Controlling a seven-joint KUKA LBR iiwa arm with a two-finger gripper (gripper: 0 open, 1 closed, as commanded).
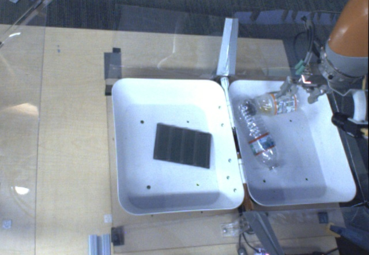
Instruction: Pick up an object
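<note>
Two white bins sit side by side. Left bin (124, 132) holds a dark ribbed pad (183, 145) lying flat. Right bin (323, 161) holds two clear plastic bottles, one lying lengthwise (258, 137), the other (277, 102) clamped between the gripper (295, 93) fingers at the far rim, the arm (350, 34) reaching in from the right.

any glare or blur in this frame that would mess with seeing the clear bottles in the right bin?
Camera view: soft overall, low resolution. The two clear bottles read faint against the white right bin, only labels and highlights standing out. The gripper is blurry, small bright spot beside it. Pale reflections on the bench at left. The dark pad is high contrast.
</note>
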